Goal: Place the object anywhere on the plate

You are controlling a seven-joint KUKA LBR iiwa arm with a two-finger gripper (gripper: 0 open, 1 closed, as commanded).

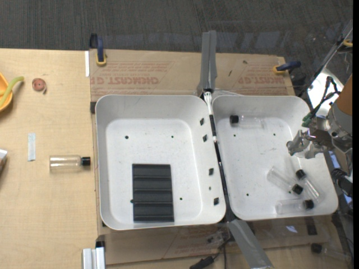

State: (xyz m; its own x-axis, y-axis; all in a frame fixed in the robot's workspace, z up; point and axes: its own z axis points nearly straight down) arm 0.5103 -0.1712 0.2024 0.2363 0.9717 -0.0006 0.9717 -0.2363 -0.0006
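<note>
**Vials lie in the right bin, dark plate in the left**

Several clear vials with black caps lie in the right bin (263, 150). One vial (247, 120) rests near the far wall, its cap pointing left. Three more sit in the near right corner: one (285, 181) on open floor, one (307, 186) close to the right wall, and one (293, 206) along the near wall. The middle of this bin's floor is open.

The hand (300, 145) hangs over the right rim of that bin, above the corner group; whether its fingers are apart or together I cannot tell, and nothing is visible between them.

In the left bin (112, 150) a dark ribbed plate (152, 193) lies flat near the front wall, with bare white floor behind it and to both sides.

On the worktop (50, 206) left of the bins lies another clear vial (69, 162), well apart from them.
</note>
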